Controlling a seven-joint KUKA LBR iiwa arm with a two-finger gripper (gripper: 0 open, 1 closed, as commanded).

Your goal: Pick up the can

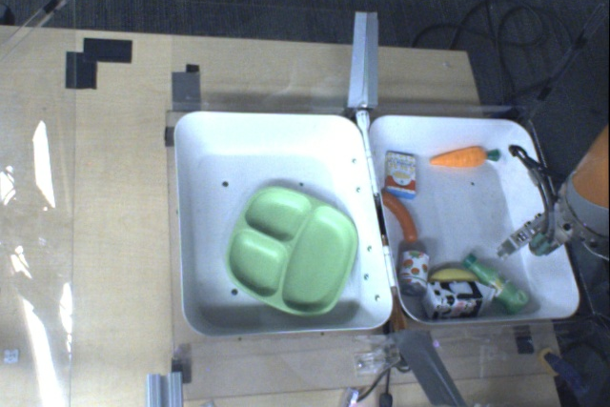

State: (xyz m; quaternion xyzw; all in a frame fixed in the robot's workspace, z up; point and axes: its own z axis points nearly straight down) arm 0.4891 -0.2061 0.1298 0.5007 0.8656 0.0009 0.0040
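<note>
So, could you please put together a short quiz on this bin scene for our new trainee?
1. True or false: the green plate lies in the right bin.
2. Which item lies nearest the right bin's far wall? A) carrot B) can C) banana
3. Fill in: the can stands against the right bin's ___ wall.

Key
1. False; it lies in the left bin.
2. A.
3. Left.

Plate (pixel 294 250) in left bin (pixel 200 205), can (pixel 413 267) in right bin (pixel 534 205)
</note>
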